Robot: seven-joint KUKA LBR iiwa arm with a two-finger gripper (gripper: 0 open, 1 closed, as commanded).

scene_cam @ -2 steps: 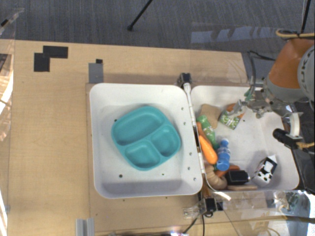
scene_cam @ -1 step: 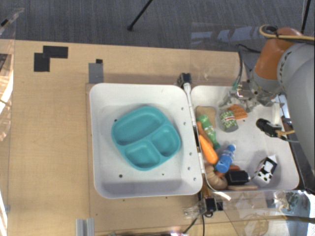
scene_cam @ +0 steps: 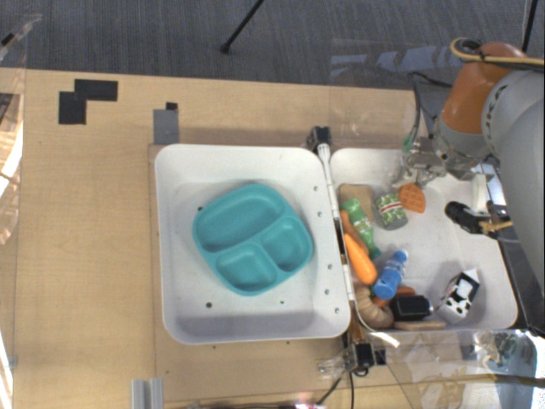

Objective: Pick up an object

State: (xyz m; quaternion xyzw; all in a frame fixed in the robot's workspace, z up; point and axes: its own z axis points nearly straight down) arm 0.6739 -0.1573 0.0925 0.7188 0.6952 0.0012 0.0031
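**Desk:** What does the overhead view give us?

**Photographer:** A grey robot arm with an orange band [scene_cam: 477, 100] reaches in from the right over the right-hand shallow white bin [scene_cam: 502, 301] on the pale wooden worktop [scene_cam: 85, 271]. Its metal two-finger hand [scene_cam: 419, 170] hangs at the bin's far edge, just above a small orange ridged toy piece [scene_cam: 413, 198]. Whether the hand is open, closed or gripping anything, I cannot tell; the view is too small there.

**Desk:** And the likely target?

**Photographer:** That orange piece looks the nearest candidate, lying beside a small green-and-white round toy with a red stripe [scene_cam: 392, 210]. Along the bin's left wall lie an orange plastic carrot [scene_cam: 360, 258], a green toy bottle [scene_cam: 360, 222] and a blue plastic bottle with a white cap [scene_cam: 389, 276]; a black-and-white cow-patterned block [scene_cam: 461, 293] sits near the front right corner.

**Desk:** How would it handle?

**Photographer:** By the look of it, light, stiff moulded plastic, smooth enough to slip. I judge a pinch across its narrower width safest. Its green-and-white neighbour sits almost touching, so one finger could nudge that instead.

**Desk:** The left bin?

**Photographer:** It holds a teal plastic divided tray with three compartments [scene_cam: 252, 237], well apart from the hand.
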